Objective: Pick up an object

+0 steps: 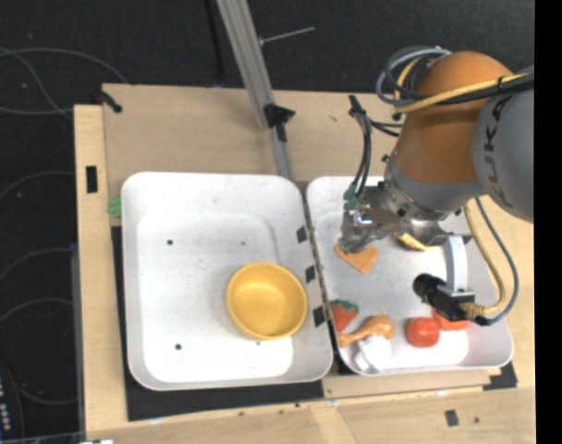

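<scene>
We count two white bins [152,202]. Left of the divider [311,257] lies one yellow bowl [266,300]. Right of it we count one orange wedge [359,259], one red ball [423,331] and one carrot-like toy [341,315].

The two bins [216,197] are white, the left one flecked with small dark specks. A bowl [266,300] is plain yellow. An orange wedge [360,259], a red ball [423,331], a carrot [342,316] in orange with green, and a tan piece [372,327] show. The surface [170,128] is pale tan; the arm [447,128] is grey and orange.
</scene>
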`<state>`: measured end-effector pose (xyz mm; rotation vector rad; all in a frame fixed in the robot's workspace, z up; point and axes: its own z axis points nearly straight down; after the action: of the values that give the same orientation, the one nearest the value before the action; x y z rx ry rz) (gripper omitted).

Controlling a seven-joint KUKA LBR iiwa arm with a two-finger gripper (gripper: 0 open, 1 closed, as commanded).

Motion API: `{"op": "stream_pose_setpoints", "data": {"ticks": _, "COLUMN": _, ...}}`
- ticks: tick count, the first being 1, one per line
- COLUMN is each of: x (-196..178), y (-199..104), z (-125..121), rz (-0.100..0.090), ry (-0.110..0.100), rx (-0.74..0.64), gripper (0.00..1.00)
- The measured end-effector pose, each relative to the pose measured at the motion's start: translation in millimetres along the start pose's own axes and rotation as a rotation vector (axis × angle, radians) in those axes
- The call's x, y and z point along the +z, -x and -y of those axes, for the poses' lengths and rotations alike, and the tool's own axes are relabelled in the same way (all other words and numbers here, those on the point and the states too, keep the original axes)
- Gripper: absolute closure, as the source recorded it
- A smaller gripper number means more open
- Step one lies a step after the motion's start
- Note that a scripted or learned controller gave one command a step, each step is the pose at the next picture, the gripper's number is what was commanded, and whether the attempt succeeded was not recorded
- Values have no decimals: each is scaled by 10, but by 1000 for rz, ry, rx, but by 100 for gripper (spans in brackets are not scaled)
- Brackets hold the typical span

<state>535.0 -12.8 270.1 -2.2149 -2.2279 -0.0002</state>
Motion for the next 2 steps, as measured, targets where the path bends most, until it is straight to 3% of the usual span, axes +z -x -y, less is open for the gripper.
{"op": "stream_pose_setpoints", "data": {"ticks": 2, "x": 257, "y": -981, "z": 53, "rz": 0, "ry": 0, "rx": 3, "gripper": 100}}
